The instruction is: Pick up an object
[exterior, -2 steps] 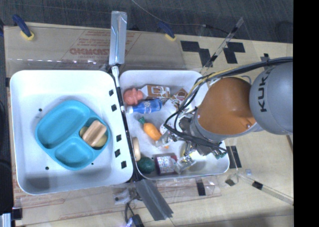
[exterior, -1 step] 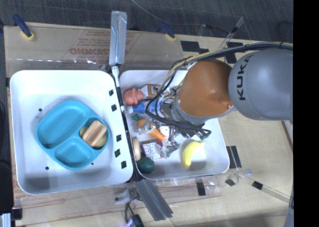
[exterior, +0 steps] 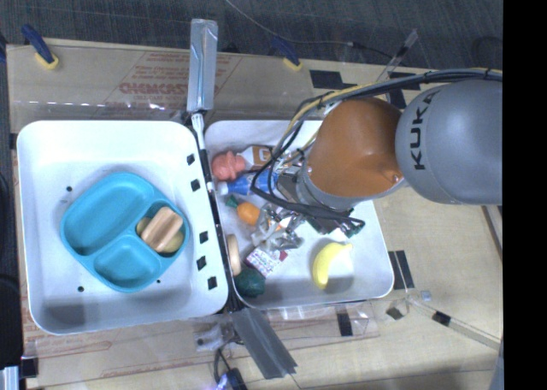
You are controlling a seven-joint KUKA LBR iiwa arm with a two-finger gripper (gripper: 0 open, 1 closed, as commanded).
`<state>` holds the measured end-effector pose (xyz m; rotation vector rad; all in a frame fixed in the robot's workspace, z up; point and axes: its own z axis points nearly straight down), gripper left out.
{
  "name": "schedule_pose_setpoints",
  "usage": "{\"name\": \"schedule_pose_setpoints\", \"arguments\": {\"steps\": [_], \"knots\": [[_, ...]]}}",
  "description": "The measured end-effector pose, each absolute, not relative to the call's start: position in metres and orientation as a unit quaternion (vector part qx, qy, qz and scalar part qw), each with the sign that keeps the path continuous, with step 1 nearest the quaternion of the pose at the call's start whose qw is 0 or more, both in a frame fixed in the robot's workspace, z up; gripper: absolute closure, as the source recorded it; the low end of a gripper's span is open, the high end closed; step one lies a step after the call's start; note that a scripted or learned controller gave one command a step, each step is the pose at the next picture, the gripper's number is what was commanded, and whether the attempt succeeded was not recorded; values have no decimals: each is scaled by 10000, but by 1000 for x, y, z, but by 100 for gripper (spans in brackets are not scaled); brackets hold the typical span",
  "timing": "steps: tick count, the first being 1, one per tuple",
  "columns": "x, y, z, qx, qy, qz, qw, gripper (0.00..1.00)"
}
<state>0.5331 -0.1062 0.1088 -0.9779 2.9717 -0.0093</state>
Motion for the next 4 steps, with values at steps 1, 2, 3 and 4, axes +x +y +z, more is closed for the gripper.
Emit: {"name": "schedule_pose_setpoints", "arguments": {"steps": [1, 2, 3, 4], "knots": [[550, -154, 108, -3630, 9318, -2, 11, 100], [550, -153, 108, -3631, 9318, 1, 14, 0], [502, -136, 121, -5521, 8338, 6, 2, 0], [502, -136, 121, -5520, 8339, 6, 1, 0]]}}
